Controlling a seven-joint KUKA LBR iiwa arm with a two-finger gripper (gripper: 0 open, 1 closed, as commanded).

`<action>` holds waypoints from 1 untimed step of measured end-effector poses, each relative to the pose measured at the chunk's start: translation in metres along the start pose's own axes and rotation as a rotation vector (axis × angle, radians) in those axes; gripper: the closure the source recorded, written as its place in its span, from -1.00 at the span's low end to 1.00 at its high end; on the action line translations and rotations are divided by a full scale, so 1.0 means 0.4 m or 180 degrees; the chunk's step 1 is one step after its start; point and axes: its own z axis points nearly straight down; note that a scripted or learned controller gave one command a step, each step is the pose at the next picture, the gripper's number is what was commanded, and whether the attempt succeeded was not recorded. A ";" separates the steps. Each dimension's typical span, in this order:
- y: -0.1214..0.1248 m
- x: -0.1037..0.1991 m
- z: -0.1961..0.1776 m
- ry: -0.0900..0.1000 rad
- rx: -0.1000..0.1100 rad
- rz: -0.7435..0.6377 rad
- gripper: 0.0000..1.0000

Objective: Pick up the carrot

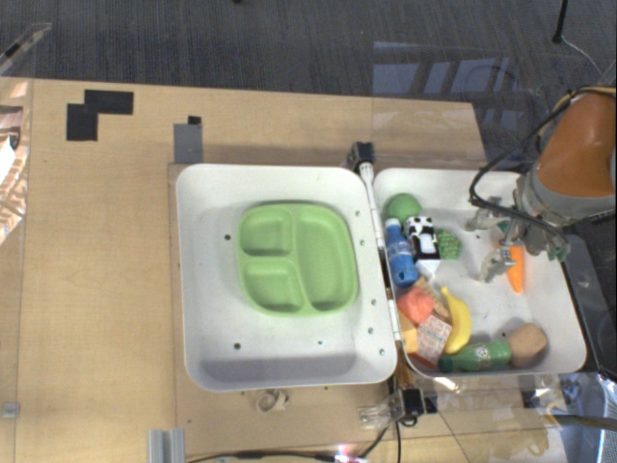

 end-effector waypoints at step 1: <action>-0.004 0.057 -0.002 0.0002 0.0000 -0.1482 -1.00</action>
